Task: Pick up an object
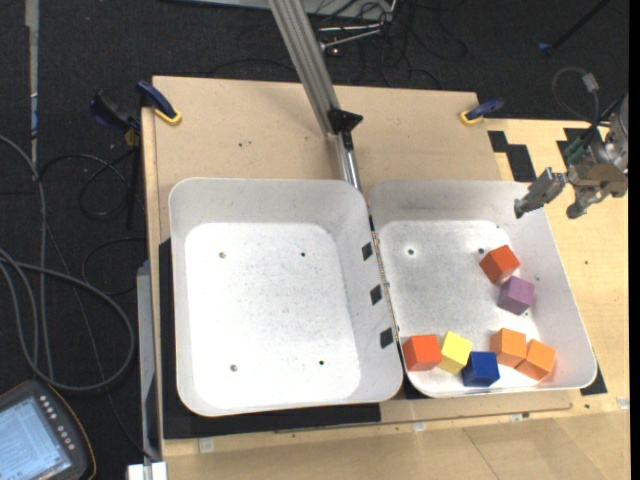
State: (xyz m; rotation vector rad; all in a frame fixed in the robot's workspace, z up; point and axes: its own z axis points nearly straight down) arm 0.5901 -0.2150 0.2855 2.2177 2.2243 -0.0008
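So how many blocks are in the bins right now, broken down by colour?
Orange blocks: 4 — one upper, one lower left, two at lower right
Purple block: 1
Yellow block: 1
Blue block: 1
Total: 7, all in the right white bin.

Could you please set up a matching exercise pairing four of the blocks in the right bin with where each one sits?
Things:
1. purple block
2. yellow block
3. blue block
4. orange block by the bin's left wall

Places:
A. nearest the front rim, between the yellow block and an orange pair
B. just below the upper orange block
C. leftmost in the front row
D. between an orange block and the blue block

Pairs: 1-B, 2-D, 3-A, 4-C
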